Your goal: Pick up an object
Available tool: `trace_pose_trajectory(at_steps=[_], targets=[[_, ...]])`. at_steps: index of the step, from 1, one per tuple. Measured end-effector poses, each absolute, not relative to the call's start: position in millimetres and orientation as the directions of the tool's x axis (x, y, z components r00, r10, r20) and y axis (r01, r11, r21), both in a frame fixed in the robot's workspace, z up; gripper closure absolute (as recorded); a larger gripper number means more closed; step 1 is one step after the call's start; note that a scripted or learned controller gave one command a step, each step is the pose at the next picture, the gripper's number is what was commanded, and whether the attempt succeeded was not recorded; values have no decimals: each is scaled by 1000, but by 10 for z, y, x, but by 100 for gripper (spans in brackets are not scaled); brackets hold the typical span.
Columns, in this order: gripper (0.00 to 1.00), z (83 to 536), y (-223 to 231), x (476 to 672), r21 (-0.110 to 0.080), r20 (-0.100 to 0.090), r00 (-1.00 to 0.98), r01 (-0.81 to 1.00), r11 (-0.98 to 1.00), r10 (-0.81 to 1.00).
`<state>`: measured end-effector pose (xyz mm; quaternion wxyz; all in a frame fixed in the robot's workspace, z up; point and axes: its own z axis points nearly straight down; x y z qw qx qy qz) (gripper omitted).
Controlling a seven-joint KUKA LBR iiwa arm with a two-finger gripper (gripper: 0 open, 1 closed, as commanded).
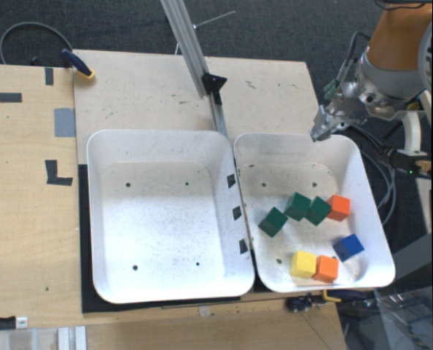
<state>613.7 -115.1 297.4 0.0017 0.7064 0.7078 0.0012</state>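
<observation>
The right bin [275, 152] holds several small blocks. Three dark green blocks lie near its middle [273, 221] [298, 205] [319, 211], with an orange block [339, 207] beside them. A blue block [348, 247] sits lower right, and a yellow block [302, 264] and another orange block [326, 268] rest by the front wall. My gripper [321, 130] hangs above the bin's far right corner, well away from the blocks, with nothing seen between its fingers.
The left bin [100, 195] stands next to the right one. A slanted metal pole [191, 39] runs down to the gap between the bins. Cables hang past the right bin's edge. A blue and yellow clamp [78, 63] lies on the far bench.
</observation>
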Motion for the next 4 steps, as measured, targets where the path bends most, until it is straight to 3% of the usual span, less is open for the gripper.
trace_pose_trajectory(at_steps=[1,4], targets=[[100,2796,-621,6211,-2,1,-6,1000,6,1000],[100,2555,918,6022,-3,1,-6,1000,6,1000]])
